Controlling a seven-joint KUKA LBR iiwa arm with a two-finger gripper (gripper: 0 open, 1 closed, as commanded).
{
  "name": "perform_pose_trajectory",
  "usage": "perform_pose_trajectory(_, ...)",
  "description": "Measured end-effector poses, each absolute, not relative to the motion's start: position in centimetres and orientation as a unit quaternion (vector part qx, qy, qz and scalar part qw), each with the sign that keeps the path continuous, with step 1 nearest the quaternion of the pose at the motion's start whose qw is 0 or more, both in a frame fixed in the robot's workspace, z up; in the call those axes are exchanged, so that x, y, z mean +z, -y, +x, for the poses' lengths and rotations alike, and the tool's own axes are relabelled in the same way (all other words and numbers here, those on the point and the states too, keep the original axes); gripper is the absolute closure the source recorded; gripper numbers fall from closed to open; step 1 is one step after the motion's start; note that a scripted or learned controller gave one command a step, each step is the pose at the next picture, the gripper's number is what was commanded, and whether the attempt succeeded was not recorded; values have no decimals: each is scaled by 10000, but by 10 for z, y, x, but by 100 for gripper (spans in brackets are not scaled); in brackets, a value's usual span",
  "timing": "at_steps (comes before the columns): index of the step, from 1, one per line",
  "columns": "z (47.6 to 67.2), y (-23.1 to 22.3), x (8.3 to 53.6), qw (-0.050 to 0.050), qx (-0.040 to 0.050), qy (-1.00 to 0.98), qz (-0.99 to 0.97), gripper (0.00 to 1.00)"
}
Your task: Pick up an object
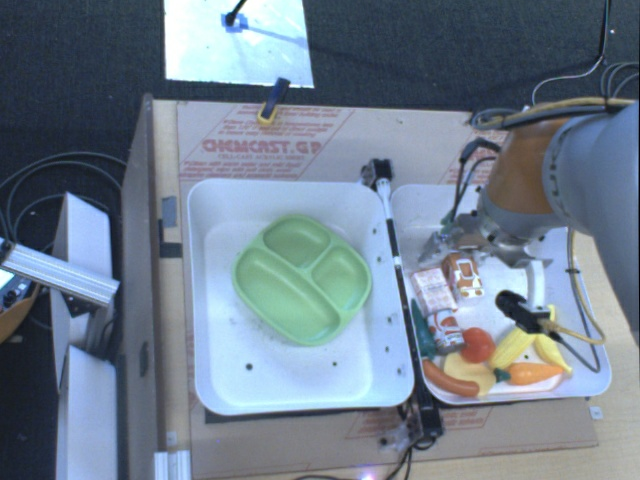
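The pincer [462, 240] sits low over the far-left part of the right shallow white bin [590, 298]; its state cannot be determined. Just beside it lie small printed cartons [447, 286], with plastic toy food items [500, 360] heaped along the near edge. The left shallow white bin [215, 268] carries a light-green divided plastic plate [302, 279] at its centre.

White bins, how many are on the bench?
2. The left bin holds a green divided plate. The right bin holds a pile of toy food, with the gripper above it. No others appear.
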State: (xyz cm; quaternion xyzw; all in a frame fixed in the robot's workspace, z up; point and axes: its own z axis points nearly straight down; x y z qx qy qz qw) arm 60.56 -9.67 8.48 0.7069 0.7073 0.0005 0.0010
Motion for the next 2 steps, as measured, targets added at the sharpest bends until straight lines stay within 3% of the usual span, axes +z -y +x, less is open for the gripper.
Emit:
perform_pose_trajectory(1, 607, 97, 96, 16, 15, -7076, 7066, 100)
perform_pose_trajectory(2, 574, 4, 190, 11, 42, -7116, 7026, 100)
